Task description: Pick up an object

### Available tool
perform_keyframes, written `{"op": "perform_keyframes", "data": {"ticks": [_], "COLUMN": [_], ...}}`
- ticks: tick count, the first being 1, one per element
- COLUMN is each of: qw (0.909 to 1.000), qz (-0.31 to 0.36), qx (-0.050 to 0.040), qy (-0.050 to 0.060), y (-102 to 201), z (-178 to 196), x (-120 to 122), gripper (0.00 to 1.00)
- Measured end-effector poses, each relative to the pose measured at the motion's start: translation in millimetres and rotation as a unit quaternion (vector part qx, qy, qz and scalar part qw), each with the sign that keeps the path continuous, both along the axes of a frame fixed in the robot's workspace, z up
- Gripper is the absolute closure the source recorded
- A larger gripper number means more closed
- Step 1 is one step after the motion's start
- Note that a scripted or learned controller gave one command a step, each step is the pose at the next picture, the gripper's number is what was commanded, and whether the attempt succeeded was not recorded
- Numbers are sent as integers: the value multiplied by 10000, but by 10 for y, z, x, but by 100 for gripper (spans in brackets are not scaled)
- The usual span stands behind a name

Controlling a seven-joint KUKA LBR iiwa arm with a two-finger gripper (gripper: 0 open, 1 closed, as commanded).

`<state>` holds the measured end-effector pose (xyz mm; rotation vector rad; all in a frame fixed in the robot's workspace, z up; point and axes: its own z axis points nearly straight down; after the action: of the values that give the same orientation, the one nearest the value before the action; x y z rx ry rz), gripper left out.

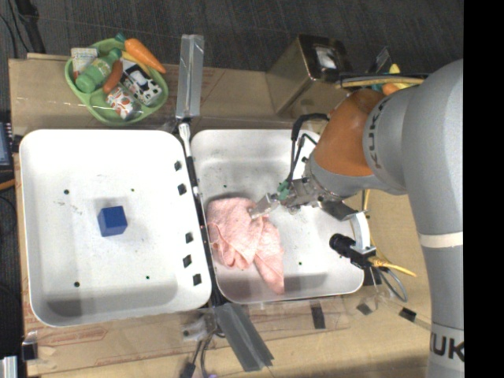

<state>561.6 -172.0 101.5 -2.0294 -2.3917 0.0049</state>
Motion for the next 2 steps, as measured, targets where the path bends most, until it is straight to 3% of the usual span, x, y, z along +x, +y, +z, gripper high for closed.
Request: {"op": "perform_keyframes", "data": {"ticks": [1, 2], "qw": [9991, 9987], "qz": [429, 506], "qx": [-2, -21], "qy": [-28, -34], "y": [322, 703], "z": [-89, -89], "x": [-377, -415], "gripper": [0, 0]}}
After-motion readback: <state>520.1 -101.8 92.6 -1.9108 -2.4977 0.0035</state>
